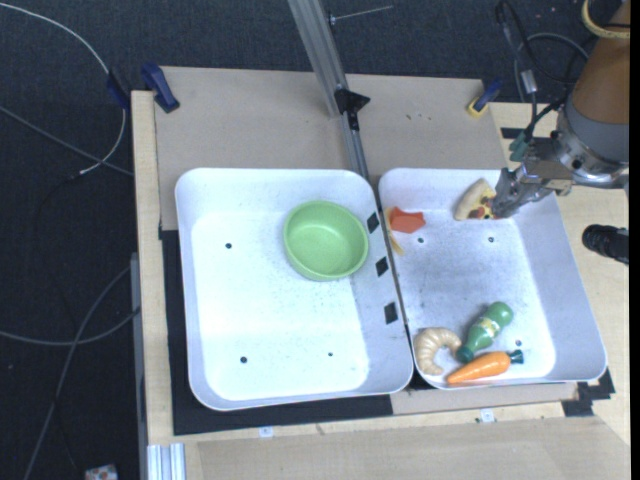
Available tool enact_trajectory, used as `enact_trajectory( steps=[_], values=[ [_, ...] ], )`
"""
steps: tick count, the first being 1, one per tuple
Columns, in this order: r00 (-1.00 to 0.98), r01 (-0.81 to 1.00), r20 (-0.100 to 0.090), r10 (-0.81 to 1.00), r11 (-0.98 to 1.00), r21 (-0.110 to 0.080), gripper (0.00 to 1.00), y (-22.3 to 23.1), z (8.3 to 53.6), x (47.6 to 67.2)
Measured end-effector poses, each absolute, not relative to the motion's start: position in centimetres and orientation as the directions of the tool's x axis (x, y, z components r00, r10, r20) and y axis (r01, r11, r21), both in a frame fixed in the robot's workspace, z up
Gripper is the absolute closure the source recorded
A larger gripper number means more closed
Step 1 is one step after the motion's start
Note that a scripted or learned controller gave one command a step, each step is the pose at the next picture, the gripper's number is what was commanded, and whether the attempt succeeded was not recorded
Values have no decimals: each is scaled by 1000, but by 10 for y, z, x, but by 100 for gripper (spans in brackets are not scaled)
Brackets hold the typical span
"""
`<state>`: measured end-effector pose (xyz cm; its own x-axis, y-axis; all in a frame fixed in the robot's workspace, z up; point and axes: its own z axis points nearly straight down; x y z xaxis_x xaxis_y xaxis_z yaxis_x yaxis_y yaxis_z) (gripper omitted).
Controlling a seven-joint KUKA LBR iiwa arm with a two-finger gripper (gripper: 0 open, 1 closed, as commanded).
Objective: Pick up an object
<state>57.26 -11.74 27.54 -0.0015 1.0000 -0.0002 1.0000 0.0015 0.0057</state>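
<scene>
Reaching into the far corner of the right bin (560,298), the gripper (503,200) hovers beside a pale, rounded toy (470,199); finger state I cannot tell. An orange block (405,219) lies nearby. Croissant (437,347), green bottle (487,326) and carrot (478,367) crowd that bin's near rim, its speckled middle open. A glossy green bowl (325,239) sits in the left bin (230,318).

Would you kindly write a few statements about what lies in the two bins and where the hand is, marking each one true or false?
1. The green bowl sits in the left bin. True.
2. The carrot lies in the left bin. False: it lies near the front edge of the right bin.
3. The hand is over the right bin's far corner, beside a pale yellow object. True.
4. The croissant sits inside the bowl. False: it lies beside the carrot and green bottle.
</scene>
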Motion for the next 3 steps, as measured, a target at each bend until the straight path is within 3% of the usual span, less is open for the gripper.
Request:
enact_trajectory(
  steps=[3],
  values=[
    [-6,1000,2,1000,6,2,100,38,279,580]
  ],
)
